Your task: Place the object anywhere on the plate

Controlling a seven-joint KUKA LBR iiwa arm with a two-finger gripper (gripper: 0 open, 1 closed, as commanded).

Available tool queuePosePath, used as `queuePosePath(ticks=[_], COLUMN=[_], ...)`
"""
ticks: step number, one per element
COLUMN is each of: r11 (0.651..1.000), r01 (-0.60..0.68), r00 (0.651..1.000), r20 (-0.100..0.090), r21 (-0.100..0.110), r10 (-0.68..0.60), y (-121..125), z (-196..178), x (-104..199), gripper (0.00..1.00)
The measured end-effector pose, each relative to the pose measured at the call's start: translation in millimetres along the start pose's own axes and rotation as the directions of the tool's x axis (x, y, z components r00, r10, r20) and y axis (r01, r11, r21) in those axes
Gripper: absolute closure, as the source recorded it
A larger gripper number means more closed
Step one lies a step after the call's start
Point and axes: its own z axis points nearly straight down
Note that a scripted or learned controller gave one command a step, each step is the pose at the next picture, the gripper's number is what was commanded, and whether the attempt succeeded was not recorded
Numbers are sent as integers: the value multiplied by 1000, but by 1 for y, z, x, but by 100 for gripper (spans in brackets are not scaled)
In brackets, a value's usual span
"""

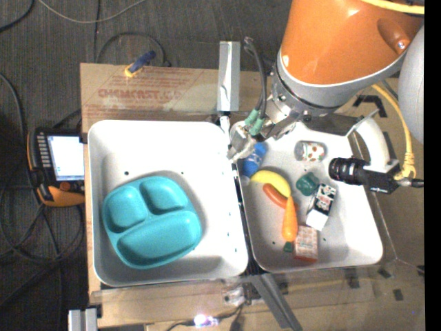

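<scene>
**Blue object at the bin divider, plate waiting**

Gripper (242,142) sits right of the plate (153,221), over the wall between the bins. Whether the jaws are open or closed, I cannot tell. A small blue object (253,158) lies just below them, further right of the plate. It looks light, hard and probably slick; best taken across its narrow sides. The cardboard (158,95) behind the plate carries red print, too faint to read.

Dark carpet floor (172,12), loose cables (83,5)
</scene>
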Motion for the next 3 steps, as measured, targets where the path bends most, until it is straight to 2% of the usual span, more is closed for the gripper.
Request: queuePosePath(ticks=[1, 2, 3], r11=[1000, 999, 997], r01=[0, 40, -74], r00=[1000, 999, 997], r20=[0, 0, 1], r21=[0, 1, -1], r10=[0, -40, 74], y=[0, 15, 23], z=[0, 15, 0], x=[0, 28, -7], gripper=[0, 0, 0])
